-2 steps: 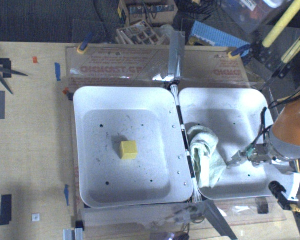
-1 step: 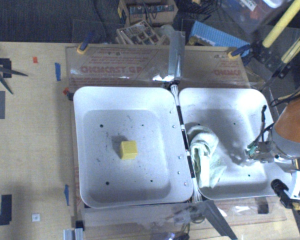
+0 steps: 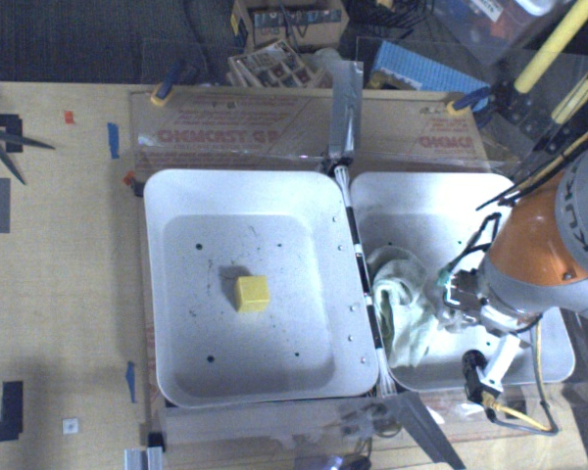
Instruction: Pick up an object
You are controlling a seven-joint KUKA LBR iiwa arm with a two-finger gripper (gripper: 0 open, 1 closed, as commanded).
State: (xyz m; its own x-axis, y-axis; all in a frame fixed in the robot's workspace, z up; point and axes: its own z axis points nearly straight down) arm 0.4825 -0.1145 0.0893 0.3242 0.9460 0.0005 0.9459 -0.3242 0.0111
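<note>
- I see the arm [image 3: 544, 248] reaching in from the right, its orange band over the right bin [image 3: 529, 199], close to that bin's right wall.
- The gripper [image 3: 449, 292] points left and down into the right bin, about midway between that bin's left and right walls and nearer its front edge than its back.
- I cannot tell how the gripper is set; it is too blurred and tangled with cables.
- A crumpled pale cloth with green streaks [image 3: 400, 306] lies in the right bin against its left wall, toward the front-left corner. It sits just beside the gripper, on the gripper's left; I cannot tell whether they touch.
- A small yellow block [image 3: 253, 294] lies on the floor of the left bin [image 3: 176, 213], near the middle, a little toward the front edge. It is well apart from the gripper, with the rims of both bins between them.
- Both bins sit side by side on the bench [image 3: 59, 292], their inner rims touching.
</note>
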